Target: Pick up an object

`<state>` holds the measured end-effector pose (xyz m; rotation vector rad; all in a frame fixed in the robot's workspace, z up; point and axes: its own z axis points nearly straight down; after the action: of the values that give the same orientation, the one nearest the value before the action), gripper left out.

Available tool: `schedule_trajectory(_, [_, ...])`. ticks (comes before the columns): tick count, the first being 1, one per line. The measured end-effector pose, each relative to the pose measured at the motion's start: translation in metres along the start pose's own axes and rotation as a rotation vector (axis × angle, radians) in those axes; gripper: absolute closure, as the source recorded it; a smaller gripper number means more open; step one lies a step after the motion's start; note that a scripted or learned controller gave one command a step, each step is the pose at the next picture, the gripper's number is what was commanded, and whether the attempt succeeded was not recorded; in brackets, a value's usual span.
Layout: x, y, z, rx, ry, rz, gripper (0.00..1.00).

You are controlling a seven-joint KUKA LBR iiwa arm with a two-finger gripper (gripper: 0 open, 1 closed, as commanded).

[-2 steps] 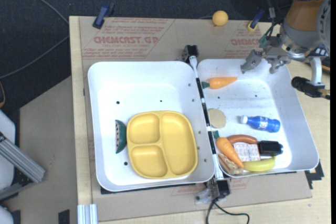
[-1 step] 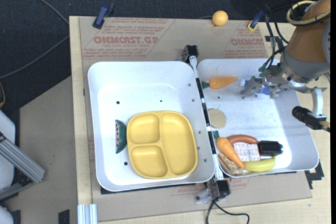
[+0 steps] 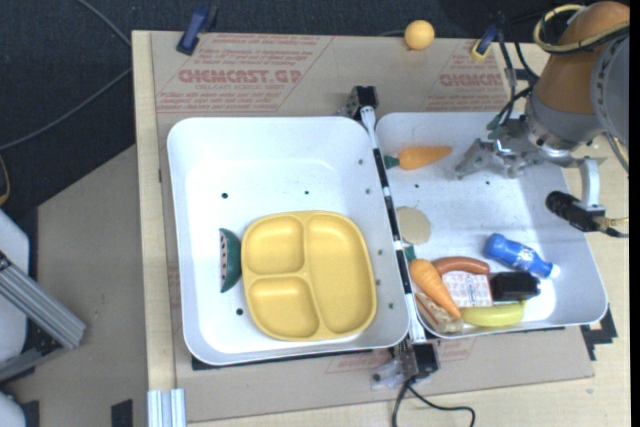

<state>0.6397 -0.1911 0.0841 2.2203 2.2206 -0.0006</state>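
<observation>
Banana (image 3: 492,316) well below end effector (image 3: 468,162)

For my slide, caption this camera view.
Claw hovers near a carrot in the right bin; yellow tray fills the left bin.

1. Two white bins: the left bin (image 3: 190,215) and the right bin (image 3: 560,245).
2. One yellow divided plate (image 3: 305,273) in the left bin.
3. Two toy carrots: carrot (image 3: 424,156) and carrot (image 3: 433,287), both right of the plate.
4. One banana (image 3: 490,316).
5. One blue bottle (image 3: 518,253).
6. One orange ball (image 3: 419,34).
</observation>
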Motion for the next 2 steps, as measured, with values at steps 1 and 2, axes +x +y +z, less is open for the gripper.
schedule_trajectory(1, [-0.032, -0.043, -0.03, 0.001, 0.002, 0.0, 0.0])
schedule_trajectory(2, [0.02, -0.097, 0.0, 0.002, 0.002, 0.0, 0.0])
